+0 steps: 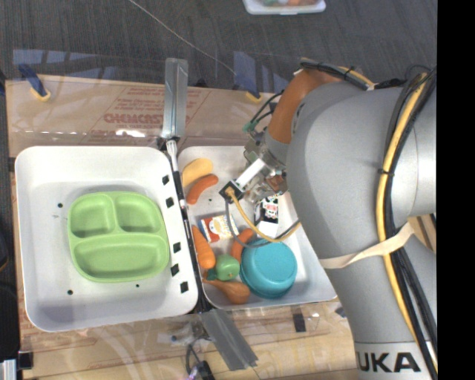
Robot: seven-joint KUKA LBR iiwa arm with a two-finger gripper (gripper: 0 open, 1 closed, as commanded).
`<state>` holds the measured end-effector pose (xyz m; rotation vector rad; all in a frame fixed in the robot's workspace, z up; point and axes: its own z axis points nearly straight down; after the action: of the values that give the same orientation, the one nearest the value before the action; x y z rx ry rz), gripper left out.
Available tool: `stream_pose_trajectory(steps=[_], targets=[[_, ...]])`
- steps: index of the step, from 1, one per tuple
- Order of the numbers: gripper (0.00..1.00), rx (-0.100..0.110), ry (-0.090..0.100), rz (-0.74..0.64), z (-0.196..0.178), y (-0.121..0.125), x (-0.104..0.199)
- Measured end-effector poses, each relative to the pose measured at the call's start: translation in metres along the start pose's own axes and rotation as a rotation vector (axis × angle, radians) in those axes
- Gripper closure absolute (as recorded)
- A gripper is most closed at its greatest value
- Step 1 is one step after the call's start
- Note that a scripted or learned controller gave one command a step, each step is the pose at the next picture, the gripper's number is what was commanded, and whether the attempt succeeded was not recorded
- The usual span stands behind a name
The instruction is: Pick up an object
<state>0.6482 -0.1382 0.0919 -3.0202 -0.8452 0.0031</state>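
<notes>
No pick yet, by the look of it: the gripper [256, 189] hangs over the right white plastic bin [315, 286]; can't tell its state. Round teal plastic bowl [269, 269] sits just below it, orange plastic sausage [201, 188] just left; green divided plate [117, 236] well left.

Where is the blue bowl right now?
The blue bowl sits in the right bin, at its near end, beside a green toy and an orange carrot, below the robot's hand.

A green divided plate [117, 236] lies in the left white bin [44, 297]; a small white tray [285, 7] sits well apart at the top edge.
</notes>
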Motion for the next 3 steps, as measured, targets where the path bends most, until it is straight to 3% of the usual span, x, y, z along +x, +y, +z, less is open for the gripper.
stream_pose_trajectory(steps=[1,2,3], targets=[[1.00,0.002,-0.004,0.175,0.001,-0.027,0.011],[1.00,-0.002,0.000,0.340,0.000,-0.022,0.012],[1.00,0.000,-0.003,0.338,0.001,-0.045,0.019]])
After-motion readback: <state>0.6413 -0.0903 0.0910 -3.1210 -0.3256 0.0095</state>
